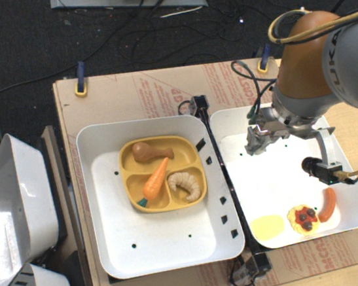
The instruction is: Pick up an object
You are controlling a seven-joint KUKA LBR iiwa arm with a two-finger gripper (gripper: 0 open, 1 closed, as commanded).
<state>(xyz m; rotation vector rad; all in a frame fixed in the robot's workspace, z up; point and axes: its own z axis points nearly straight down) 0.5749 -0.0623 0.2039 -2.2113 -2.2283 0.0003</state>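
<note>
The arm (pixel 326 59) hangs over the right bin (pixel 248 162), gripper (pixel 258 140) above bare floor; whether it is open or closed I cannot tell. The targets, a yellow disc (pixel 268 227), pizza toy (pixel 303 218) and sausage (pixel 327 204), lie well apart from it, so descending here likely grabs nothing.

**Free room and obstacles in the two bins**

Left white bin (pixel 108 202): a yellow three-compartment plastic plate (pixel 163 173) sits in its upper middle; bare floor lies open below and to the left of it. Right white bin (pixel 270 179): the end effector (pixel 258 140) and grey arm (pixel 327 65) overhang the upper part. A yellow flat disc (pixel 267 227), a small red-topped tart (pixel 303 218) and an orange-red sausage (pixel 326 205) line the lower edge, leaving the middle floor open.
</note>
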